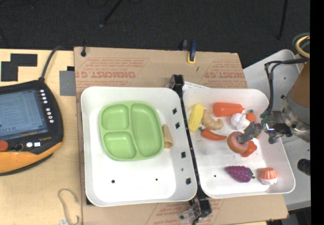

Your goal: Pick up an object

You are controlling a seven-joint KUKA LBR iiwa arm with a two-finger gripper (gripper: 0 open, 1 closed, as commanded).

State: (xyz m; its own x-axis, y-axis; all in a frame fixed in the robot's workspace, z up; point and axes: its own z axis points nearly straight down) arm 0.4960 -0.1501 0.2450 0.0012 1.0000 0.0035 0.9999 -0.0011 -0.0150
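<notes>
Camera view gave us two white bins side by side. We saw the gripper (248,135) low in the right bin (283,168), over a round brown-and-red toy (239,144) and seemingly touching it; we could not tell whether its fingers were apart or together. Around it lay a toy corn cob (196,117), a toy carrot (228,109), a red chili (213,135), purple toy grapes (239,173) and a small orange-and-white piece (267,175). The left bin (96,178) held a green divided plate (130,131), with a small tan piece (167,136) just beside its right edge
</notes>
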